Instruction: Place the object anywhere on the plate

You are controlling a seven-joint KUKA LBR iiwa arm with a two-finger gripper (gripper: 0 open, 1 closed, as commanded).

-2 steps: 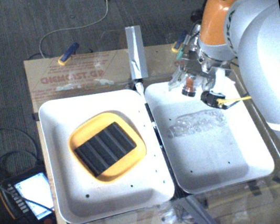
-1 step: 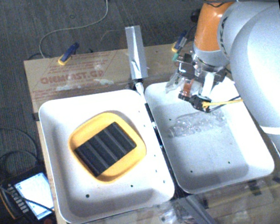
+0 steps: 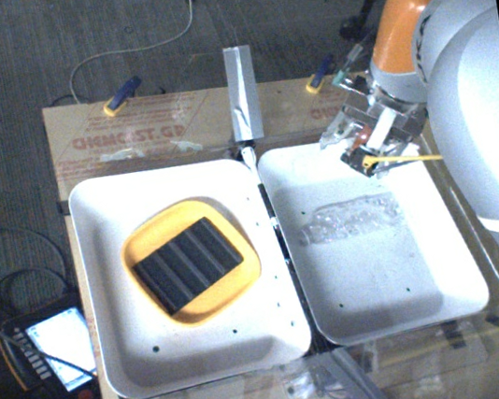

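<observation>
While looking down at the bench, find the grey two-finger gripper (image 3: 368,144) up over the back right corner of the right shallow white bin (image 3: 435,286). Cannot tell if open or shut. Nothing to be seen in its grip.

Lower down in that same bin, near the middle: a clear, crinkly bit of plastic (image 3: 349,219), lying flat on the floor, well apart from the gripper. Probably the thing to move, but hard to be sure, being see-through and faint.

Over in the left shallow white bin (image 3: 124,357): a yellow plate with round corners (image 3: 172,216), and a black ridged slab (image 3: 189,263) lying across its middle. Some bare yellow rim all around the slab, with room to set something down.

Most likely very light, thin and soft. Apt to bend and crumple, not to break. Maybe slippery too. Hard to pinch while so flat. Best to come straight down on a raised wrinkle near the middle and squeeze there. Lift slowly, so as not to drop it. Then carry over the wall between the bins and let go above the plate.
</observation>
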